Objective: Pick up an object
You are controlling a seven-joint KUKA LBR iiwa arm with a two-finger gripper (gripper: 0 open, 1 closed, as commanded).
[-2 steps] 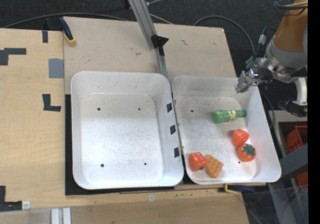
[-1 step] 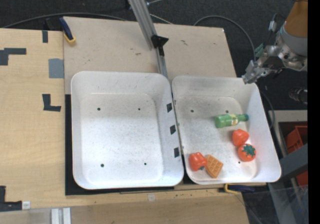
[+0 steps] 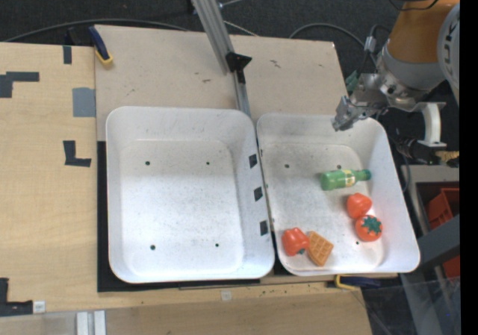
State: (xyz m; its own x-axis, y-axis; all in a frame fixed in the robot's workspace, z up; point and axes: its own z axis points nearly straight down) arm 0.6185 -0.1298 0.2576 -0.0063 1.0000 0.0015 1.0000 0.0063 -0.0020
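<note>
- Nearest me, along the front wall of the right bin (image 3: 396, 199), lie two small toy foods touching each other: a glossy red pepper-like piece (image 3: 294, 240), lumpy and rounded, and a tan waffle (image 3: 320, 248) with a gridded, square-cut face.
- Just right of them a plastic tomato (image 3: 368, 228) rests near the bin's right wall, smooth, round and red with a green star-shaped stem cap.
- Touching or just behind it sits a second red-orange piece (image 3: 358, 205), plain and rounded.
- Further back, near the middle of that bin, a green bottle (image 3: 343, 178) lies on its side, cylindrical, with a yellow label and its neck pointing right.
- Both bins are shallow white trays with rounded corners and a speckled, scuffed floor; the left bin (image 3: 179, 192) sits flush beside the right one.
- At the far right corner of the right bin the gripper (image 3: 343, 121) hangs above the rim, metallic and dark, well apart from every toy; nothing sits between its fingers, and I cannot tell whether they are spread or closed.
- Behind it rises the arm's orange band (image 3: 422, 16), smooth and domed.
</note>
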